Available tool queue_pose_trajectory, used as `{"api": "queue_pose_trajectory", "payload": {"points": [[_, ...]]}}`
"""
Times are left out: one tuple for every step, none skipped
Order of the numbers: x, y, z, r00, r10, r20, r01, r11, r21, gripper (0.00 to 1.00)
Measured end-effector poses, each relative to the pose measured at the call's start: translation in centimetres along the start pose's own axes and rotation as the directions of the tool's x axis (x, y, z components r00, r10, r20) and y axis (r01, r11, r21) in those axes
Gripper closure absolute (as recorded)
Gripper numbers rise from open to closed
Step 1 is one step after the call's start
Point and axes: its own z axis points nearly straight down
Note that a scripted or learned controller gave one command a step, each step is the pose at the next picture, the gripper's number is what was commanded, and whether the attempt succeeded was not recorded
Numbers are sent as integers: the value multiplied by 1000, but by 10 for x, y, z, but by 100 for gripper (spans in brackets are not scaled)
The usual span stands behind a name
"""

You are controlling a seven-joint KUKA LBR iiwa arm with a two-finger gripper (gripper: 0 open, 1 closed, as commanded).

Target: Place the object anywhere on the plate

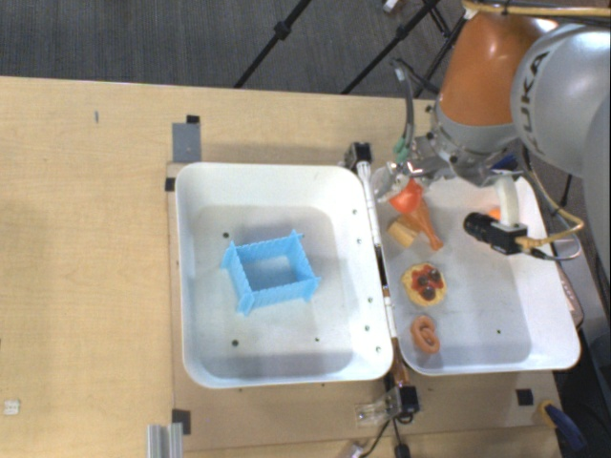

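Whether the jaws are spread or pressed together I cannot tell; they hang low over the top left corner of the right bin (535, 342), half lost under the wrist. Just under them lies an orange cone-shaped toy (417, 210), which I take to be the object meant. Its broad end is up by the jaws and its thin end points down into the bin, away from them. It looks close enough to touch them, but I cannot make out whether it sits between them or just beside them.

It looks like a light, hollow plastic play-food piece: stiff, smooth and a bit slippery, and not likely to break. The taper is the trouble, I think, since a pinch near the tip could squirt it out. The thick end, taken across its width, seems the safer hold.

A pale wedge (403, 234) lies against its left side and could get nudged or caught up. Further down the same bin, well apart, sit a small round tart-like piece (425, 284) and a brown ring (425, 334).

Across the rim, the left bin (286, 351) holds a blue square frame (270, 273) near its middle. I see nothing I would plainly call a plate, so that frame may be the target. Both bins rest on the pale wooden table (86, 256).
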Motion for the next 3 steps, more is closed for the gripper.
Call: {"api": "queue_pose_trajectory", "payload": {"points": [[89, -50, 30, 975, -222, -2, 222, 975, 4, 100], [130, -1, 56, 878, -478, -2, 478, 878, 1, 100], [201, -30, 40, 813, -582, -2, 582, 813, 0, 100]]}}
